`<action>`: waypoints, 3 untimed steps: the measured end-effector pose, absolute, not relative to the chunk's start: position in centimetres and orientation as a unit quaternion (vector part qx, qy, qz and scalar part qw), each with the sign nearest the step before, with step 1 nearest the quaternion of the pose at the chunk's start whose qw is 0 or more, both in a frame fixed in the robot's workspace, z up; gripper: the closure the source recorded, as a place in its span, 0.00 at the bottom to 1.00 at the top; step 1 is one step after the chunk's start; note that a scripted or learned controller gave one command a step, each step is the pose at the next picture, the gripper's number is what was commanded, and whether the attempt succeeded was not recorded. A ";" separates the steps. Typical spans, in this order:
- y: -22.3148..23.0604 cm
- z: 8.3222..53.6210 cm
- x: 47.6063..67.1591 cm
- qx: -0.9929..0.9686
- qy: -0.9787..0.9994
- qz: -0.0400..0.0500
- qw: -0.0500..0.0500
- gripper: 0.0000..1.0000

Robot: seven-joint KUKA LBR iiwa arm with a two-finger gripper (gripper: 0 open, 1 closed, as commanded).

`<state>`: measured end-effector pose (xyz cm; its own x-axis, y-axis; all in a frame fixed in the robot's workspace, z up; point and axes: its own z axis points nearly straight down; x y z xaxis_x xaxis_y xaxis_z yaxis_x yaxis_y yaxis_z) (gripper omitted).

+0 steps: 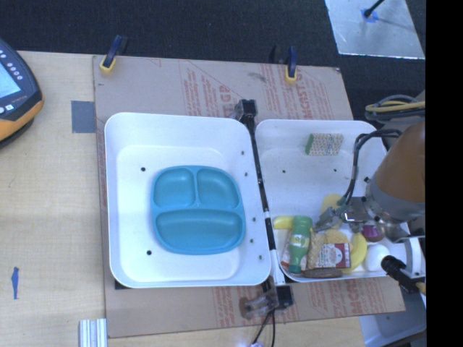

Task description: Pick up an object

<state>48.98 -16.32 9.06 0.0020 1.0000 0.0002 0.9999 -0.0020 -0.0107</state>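
The right bin point(289, 157) holds a pile of small things at its near end. Among them are a green bottle point(297, 243), a red and white packet point(330, 256), a yellow banana-like piece point(359, 251), a yellow item point(283, 223) by the left wall, a purple piece point(372, 231) and a white piece point(376, 256). A small green and tan block point(323, 144) lies alone at the far end. My gripper point(334, 218) is low over the pile, just above the packet and right of the bottle. The arm hides whatever lies under it.
The left bin point(123, 194) holds a blue divided plate point(197, 210). The wall between the two bins point(258, 186) runs just left of the pile. The arm's orange band point(405, 166) and a black cable point(356, 166) hang over the right bin's right side.
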 end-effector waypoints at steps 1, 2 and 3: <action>-13.9 9.3 56.5 -0.704 -0.710 -0.001 -0.001 0.00; -14.1 10.3 56.2 -0.704 -0.710 0.002 0.001 1.00; -14.1 10.3 56.2 -0.704 -0.710 0.002 0.001 0.00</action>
<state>56.17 -14.12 10.25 -0.0076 1.0000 -0.0006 1.0000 0.0076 -0.0043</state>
